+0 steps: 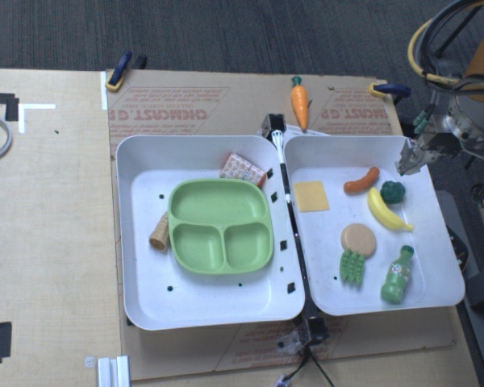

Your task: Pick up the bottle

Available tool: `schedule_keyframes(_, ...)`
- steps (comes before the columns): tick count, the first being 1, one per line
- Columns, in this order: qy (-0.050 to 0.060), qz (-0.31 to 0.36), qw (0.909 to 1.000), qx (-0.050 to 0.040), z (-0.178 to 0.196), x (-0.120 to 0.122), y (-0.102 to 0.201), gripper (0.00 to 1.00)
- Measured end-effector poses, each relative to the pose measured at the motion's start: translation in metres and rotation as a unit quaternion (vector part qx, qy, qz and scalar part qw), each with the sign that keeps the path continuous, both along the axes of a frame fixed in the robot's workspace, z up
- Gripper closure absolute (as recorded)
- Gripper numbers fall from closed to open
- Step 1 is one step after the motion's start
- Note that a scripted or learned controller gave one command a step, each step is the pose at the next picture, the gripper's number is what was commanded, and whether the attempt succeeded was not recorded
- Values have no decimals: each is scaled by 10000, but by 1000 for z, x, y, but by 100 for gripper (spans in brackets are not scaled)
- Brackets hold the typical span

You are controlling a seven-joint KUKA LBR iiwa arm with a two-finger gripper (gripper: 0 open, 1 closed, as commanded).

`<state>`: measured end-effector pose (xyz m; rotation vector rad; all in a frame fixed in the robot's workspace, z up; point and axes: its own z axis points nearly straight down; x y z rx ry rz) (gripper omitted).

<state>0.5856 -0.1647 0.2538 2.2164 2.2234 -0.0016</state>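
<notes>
Green bottle [397,275] lying tilted in the near right corner of the right bin [444,216], cap end up by the banana [388,210], just beside the green bumpy toy [352,268] and the round tan patty [358,239]. Gripper [410,159] way off at the bin's far right rim, hanging above the broccoli [393,191], arm [460,127] coming in low from the right. Nothing pinched. Can't tell if spread or closed, too blurry. 1 divided green plate [221,226] over in the left bin [137,240].
</notes>
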Motion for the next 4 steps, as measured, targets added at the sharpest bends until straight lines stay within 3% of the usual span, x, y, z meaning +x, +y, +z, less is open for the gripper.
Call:
schedule_keyframes(1,-1,-1030,9947,1,64,38,-58,100)
schedule_keyframes(2,7,-352,9994,6,26,-12,3,100)
schedule_keyframes(3,13,-899,9959,6,10,-31,124,100)
schedule_keyframes(4,14,-248,9997,7,-26,-107,185,100)
